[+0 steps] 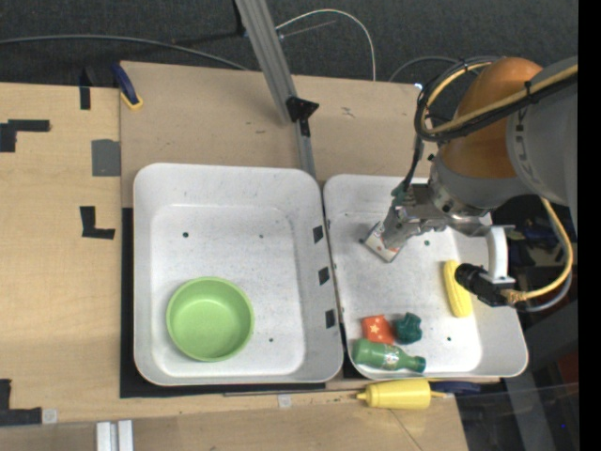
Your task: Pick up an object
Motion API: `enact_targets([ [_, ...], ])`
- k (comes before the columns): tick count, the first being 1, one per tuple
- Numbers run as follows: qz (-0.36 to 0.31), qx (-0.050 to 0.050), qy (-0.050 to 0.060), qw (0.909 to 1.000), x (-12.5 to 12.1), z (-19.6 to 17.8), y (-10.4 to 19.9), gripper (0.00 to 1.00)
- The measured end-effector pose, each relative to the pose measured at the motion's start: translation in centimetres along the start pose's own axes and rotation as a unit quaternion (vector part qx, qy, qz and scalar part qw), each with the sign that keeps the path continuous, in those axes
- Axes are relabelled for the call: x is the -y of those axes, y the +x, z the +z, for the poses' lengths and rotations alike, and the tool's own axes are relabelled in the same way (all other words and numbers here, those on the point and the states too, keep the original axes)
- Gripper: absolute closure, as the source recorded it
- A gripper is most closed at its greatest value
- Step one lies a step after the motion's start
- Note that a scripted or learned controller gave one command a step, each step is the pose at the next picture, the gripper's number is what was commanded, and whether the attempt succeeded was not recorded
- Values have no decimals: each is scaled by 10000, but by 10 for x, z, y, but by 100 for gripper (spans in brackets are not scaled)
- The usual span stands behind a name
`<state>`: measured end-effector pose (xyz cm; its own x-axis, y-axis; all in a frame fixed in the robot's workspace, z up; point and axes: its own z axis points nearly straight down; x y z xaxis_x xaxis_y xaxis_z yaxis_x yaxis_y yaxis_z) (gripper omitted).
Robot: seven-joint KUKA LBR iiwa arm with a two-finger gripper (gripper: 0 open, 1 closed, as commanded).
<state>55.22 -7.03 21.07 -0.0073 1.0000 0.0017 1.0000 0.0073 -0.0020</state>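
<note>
Sitting low in the left white bin (pixel 150 195), toward its near-left corner: a green bowl (pixel 210 318), upright and well apart from the walls. Lying in the right white bin (pixel 352 200), along its near edge: a green bottle (pixel 387 356) on its side, with an orange block (pixel 377 328) and a dark teal piece (pixel 408 326) just beside each other above it. Resting outside that bin, against its near rim: a yellow bottle (pixel 398 395) on its side. Standing tilted in the upper middle of the right bin: a small white-and-red carton (pixel 379 245). Reaching down onto the carton from the right: the gripper (pixel 392 236), touching or nearly touching its top; jaw spacing impossible to tell. Lying near the right wall: a yellow banana-shaped object (pixel 456 289).
</note>
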Motion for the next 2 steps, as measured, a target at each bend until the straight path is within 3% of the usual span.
enact_targets([
  [2, -8, 0, -2, 10000, -14, 2, 121, 100],
])
